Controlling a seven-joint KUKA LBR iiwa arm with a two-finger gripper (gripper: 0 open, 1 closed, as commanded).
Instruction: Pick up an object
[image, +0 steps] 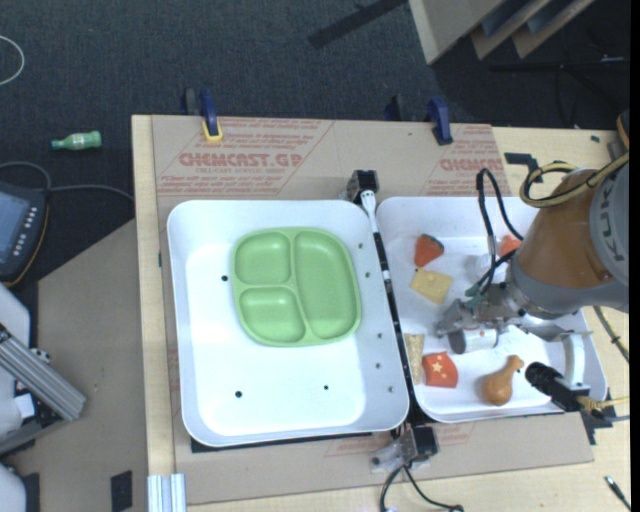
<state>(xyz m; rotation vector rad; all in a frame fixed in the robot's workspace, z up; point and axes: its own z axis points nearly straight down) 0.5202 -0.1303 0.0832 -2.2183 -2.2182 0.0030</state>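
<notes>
The gripper (465, 325) is hanging low over the middle of the right bin (450, 402), pointing towards the left bin (200, 300). Its tip is reading as a grey blur against the white floor, so I cannot tell whether it is open or closed, and nothing is showing plainly in its grasp. It is also covering whatever part of the bin floor is lying under it.

An orange piece (508, 243) is peeking out behind the gripper, mostly hidden by the arm (560, 250) and a black cable, too little of it showing to name. A tan piece (413, 350), left of the gripper against the bin's wall, is hard to make out.

The other objects are lying around the gripper, none clearly touching it. A yellow block (432, 286) is sitting just beyond and left of the gripper, with a red wedge (428, 249) further back. A red block (440, 370) is lying just in front of the gripper, and a drumstick (500, 380) is lying in front of it to the right.

The arm is reaching in from the right, its orange band bulking over the bin's far right part and its wrist bending down and leftwards. Its upper part is being cut off at the edge of the view.

Well to the gripper's left, a green plate (297, 286) is resting in the left bin on the surface (300, 150).
</notes>
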